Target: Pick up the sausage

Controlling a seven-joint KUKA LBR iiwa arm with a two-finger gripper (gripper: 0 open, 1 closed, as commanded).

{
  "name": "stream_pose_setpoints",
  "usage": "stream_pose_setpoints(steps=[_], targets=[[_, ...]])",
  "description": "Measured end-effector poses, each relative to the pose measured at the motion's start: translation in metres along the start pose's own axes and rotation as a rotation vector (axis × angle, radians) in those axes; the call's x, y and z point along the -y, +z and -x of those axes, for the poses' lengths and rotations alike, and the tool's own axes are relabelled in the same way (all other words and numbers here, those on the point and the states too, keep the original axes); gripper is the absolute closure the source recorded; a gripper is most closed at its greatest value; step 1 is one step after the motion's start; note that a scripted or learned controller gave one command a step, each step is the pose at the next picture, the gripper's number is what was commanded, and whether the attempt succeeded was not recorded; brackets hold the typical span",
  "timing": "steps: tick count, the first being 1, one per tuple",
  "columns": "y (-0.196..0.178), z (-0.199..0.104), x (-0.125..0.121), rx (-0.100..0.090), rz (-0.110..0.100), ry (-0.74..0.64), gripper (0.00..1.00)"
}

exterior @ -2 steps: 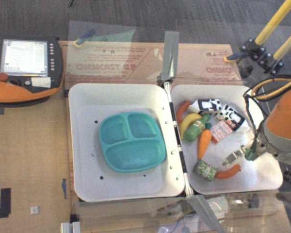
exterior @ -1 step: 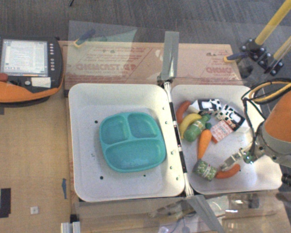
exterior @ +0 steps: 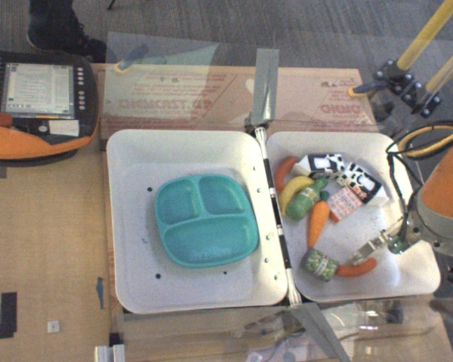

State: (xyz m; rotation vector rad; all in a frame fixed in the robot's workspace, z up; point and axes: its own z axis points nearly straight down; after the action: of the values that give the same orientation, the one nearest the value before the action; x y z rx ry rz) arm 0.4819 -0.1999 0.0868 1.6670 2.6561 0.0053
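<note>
In the right bin (exterior: 419, 274), front part, the sausage (exterior: 356, 268) lies beside the gripper (exterior: 376, 246), whose jaws' state I cannot tell; likely approach step, next needs closing on it.

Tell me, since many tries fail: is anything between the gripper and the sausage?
Nothing visible. The gripper is right at the sausage near the right bin's front edge; the green item lies at the sausage's far end, beside it rather than in the way.

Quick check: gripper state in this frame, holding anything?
Gripper: in the right bin, just above the sausage; open or closed cannot be told, no grasp visible.
</note>
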Motion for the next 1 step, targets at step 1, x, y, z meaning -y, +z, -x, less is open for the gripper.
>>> stream_pose_setpoints(steps=[1], targets=[[-0.0112,0.0018,-0.0008,0.005,0.005,0.003,1.00]])
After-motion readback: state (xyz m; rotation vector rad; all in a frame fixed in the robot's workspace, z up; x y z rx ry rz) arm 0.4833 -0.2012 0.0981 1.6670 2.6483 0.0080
